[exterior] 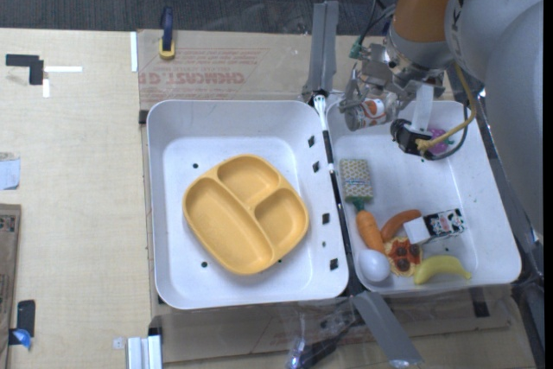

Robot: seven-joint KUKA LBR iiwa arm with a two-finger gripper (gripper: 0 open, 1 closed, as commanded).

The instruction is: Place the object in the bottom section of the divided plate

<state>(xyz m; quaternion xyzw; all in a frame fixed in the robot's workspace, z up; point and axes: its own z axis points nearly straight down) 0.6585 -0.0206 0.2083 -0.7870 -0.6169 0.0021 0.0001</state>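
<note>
Above the right bin (484, 186), jaws (370, 110) hovering (grip state unclear), yellow divided plate (246, 213) well apart.

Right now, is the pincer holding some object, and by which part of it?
It cannot be told. The pincer hangs over the back of the right bin, and a small white and orange thing shows at its tip, but any grip on it is unclear.

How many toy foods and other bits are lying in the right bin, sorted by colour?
Orange: 2, carrot and sausage
Yellow: 1, banana
White: 2, egg and small carton
Red and yellow: 1, pizza slice
Speckled green: 1, sponge block
Total: 7
</note>
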